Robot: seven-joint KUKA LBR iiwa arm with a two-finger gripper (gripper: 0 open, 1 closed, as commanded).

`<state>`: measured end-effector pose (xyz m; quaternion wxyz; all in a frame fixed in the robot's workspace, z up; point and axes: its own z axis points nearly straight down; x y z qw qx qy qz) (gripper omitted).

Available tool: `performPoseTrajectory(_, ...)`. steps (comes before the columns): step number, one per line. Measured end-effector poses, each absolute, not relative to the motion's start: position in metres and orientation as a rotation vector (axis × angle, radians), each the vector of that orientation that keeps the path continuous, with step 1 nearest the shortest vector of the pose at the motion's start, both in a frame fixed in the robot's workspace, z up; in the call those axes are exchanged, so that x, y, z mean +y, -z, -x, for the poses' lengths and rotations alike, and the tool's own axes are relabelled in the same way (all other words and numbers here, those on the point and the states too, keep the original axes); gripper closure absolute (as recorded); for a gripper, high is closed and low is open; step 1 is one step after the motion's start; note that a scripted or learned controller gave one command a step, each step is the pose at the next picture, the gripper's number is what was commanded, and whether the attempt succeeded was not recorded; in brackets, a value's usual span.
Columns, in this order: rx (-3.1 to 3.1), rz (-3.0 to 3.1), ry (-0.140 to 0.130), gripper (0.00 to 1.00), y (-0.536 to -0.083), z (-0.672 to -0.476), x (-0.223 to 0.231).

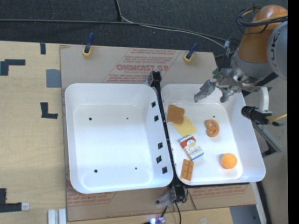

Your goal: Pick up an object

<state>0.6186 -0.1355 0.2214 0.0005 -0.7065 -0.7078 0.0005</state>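
My gripper [214,93] hangs over the back edge of the right bin [247,139], its two fingers spread open with nothing between them. Below it in that bin lie several items: a brown bread slice [175,114] beside a yellow cheese slice [186,126], a pretzel [212,128], an orange ball [229,161], a small red and white carton [191,148], and a brown waffle bar [187,169]. The pretzel is the nearest item to the gripper, lying toward the front of it.
The left bin [79,139] sits next to the right one, joined by a black divider [161,129]. Two yellow and blue clamps [87,48] [189,55] hold the cardboard sheet at the back. A black cable [140,22] crosses the dark backdrop.
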Motion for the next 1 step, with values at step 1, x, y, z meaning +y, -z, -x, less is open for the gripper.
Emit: performPoseTrajectory(1,-2.219,2.212,-0.008,0.00,-0.1165,-0.6012,-0.0956)
